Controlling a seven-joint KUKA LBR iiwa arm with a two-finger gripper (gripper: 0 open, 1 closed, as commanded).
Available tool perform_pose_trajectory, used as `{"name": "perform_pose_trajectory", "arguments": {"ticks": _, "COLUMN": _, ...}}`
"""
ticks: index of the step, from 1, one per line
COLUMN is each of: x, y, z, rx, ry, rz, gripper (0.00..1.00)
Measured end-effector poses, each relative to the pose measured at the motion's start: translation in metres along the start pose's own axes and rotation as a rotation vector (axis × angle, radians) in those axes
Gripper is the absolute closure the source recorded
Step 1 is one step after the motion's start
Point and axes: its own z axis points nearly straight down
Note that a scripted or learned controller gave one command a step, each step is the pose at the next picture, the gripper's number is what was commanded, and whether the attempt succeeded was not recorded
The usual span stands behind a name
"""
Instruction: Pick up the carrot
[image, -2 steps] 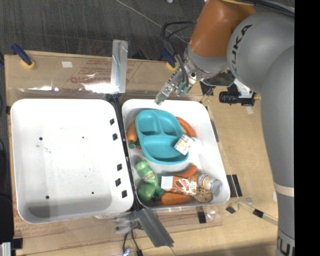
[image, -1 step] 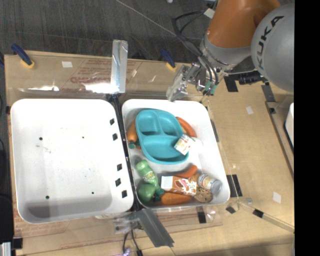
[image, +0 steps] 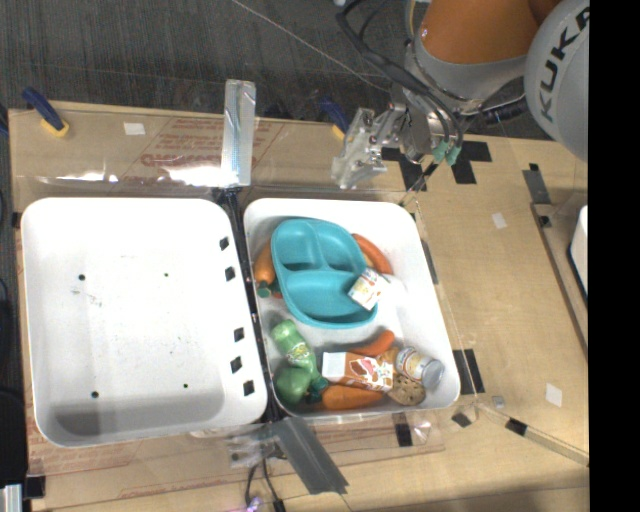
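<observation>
Several orange carrot-like pieces lie in the right bin (image: 432, 300). One long carrot (image: 350, 397) rests at the front, partly under a printed packet (image: 371, 372). Another orange piece (image: 373, 253) lies behind a teal divided plate (image: 312, 262), one (image: 264, 268) pokes out at the plate's left, and one (image: 381, 343) shows just in front of it. My gripper (image: 364, 158) hangs over the bench just behind the right bin's back rim, well away from every carrot. Its fingers stand apart with nothing between them.
A small white and red pack (image: 367, 290) sits on the teal plate. A green pepper (image: 293, 384), a green object (image: 291, 342) and a tin can (image: 420, 368) crowd the bin's front. The left bin (image: 40, 300) stands alongside. A metal post (image: 238, 130) rises behind the bins.
</observation>
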Motion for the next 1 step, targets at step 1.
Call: {"name": "perform_pose_trajectory", "arguments": {"ticks": 1, "x": -0.0117, "y": 0.0026, "z": 0.0397, "rx": -0.001, "ry": 0.007, "rz": -0.242, "gripper": 1.0}}
